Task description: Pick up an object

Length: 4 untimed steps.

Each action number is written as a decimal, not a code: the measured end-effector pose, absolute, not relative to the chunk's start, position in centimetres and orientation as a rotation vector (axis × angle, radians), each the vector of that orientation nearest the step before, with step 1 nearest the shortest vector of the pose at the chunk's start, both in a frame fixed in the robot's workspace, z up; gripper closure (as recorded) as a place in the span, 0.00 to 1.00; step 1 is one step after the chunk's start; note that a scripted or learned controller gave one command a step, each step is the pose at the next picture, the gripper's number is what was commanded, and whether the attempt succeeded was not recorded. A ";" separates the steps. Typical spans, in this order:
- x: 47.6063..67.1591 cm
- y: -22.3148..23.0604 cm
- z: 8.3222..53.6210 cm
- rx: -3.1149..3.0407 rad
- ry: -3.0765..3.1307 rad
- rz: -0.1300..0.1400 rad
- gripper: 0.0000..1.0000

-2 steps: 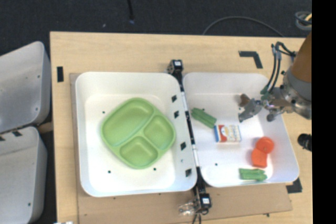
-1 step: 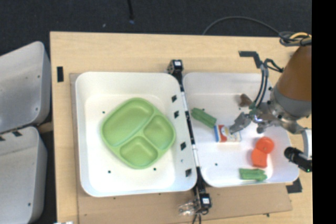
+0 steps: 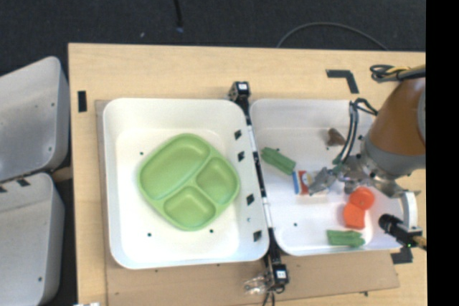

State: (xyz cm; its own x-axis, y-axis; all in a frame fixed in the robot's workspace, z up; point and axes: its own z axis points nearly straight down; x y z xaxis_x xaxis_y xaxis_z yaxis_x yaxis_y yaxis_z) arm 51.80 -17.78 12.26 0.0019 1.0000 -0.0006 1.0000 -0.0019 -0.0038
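**Hand low in the right bin, nothing lifted yet**

Hand sits down among the objects in the right bin; whether it is wide or narrow cannot be told. A small red-and-blue packet lies just at its tip, an orange cup just below it, one green block up to its left and another further below. Every object rests on the bin floor, so the grasp and lift look still to do.

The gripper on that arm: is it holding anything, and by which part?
It cannot be told. The gripper sits low in the right bin beside a red-and-blue item, its tip too blurred to judge.
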 end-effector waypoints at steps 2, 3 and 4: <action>52.1 -18.0 11.6 -2.236 -2.216 -0.009 1.00; 52.2 -19.2 17.0 -2.238 -2.214 -0.003 1.00; 52.4 -18.9 23.3 -2.224 -2.230 -0.005 1.00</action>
